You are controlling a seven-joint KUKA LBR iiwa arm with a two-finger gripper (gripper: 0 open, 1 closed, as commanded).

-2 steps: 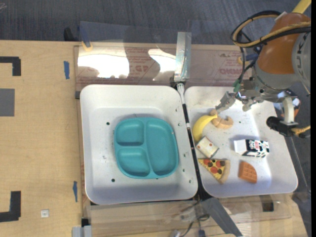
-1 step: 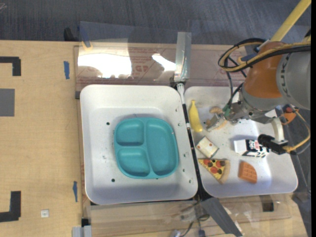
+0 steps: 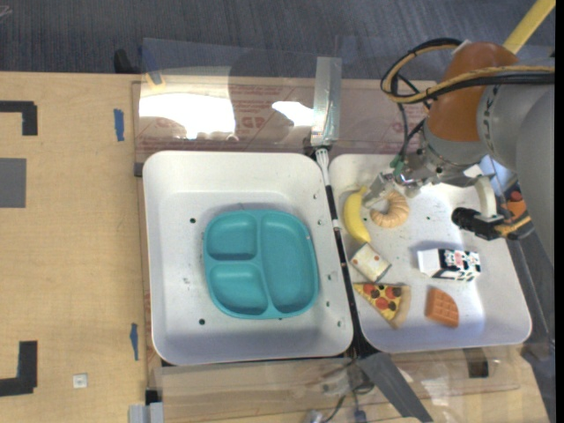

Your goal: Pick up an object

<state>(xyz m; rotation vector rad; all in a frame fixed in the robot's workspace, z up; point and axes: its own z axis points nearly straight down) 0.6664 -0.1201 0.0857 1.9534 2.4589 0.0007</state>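
A pale wooden bench (image 3: 70,236) with black corner marks (image 3: 26,117) and bits of blue tape (image 3: 118,123) stands on dark grey carpet (image 3: 264,7), and a clear sheet (image 3: 229,113) catches glare behind the two bins. The left bin (image 3: 167,183) holds a teal divided plate (image 3: 262,263). In the right bin (image 3: 511,315) the gripper (image 3: 394,181) hangs at the far left corner right over a tan donut (image 3: 392,212), which lies just beside a banana (image 3: 354,218), with a pizza slice (image 3: 385,300) and a small carton (image 3: 451,262) nearer the front; I cannot tell whether the gripper is wide or narrow.
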